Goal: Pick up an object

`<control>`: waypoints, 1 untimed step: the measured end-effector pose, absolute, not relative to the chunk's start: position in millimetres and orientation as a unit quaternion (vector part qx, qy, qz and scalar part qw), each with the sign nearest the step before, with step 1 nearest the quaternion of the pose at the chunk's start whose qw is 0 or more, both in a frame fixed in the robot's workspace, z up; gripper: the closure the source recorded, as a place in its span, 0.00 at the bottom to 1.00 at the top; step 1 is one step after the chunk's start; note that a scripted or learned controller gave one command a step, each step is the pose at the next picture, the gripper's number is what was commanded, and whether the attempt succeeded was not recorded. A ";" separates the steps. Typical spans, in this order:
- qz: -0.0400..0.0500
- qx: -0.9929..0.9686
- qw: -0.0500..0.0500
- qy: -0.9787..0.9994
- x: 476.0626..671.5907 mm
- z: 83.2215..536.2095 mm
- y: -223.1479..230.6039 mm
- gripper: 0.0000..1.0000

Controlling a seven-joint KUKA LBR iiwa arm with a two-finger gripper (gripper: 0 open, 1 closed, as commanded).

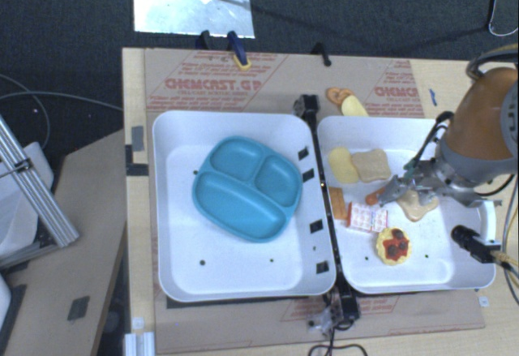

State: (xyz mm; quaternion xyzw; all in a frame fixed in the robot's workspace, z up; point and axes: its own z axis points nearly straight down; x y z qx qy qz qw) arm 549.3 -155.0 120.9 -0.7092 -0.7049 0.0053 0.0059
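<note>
In right bin (462,272): gripper (397,188) low over the food pieces, arm reaching in from the right. Fingers: cannot tell, too small and dark against the clutter. Nothing visibly lifted or clamped, so pick judged not yet done.

Candidate objects all lying on the bin floor: orange carrot-like piece (374,198) just beside the fingertips, toast slice (371,165) and yellow piece (342,165) up-left of it, red-and-white packet (367,218) just below, small pizza round (393,246) further down, pale beige piece (418,205) partly under the wrist, orange strip (338,203) near the divider.

In left bin (174,265): blue divided plate (247,187), untouched, well apart from the gripper.

Judged stage: approach/descent finished or nearly so, grasp itself and lift still left. Likely target the carrot-like piece, not certain.
</note>
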 end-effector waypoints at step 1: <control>0.000 -0.709 -0.002 -0.705 485.4 84.7 -176.8 0.00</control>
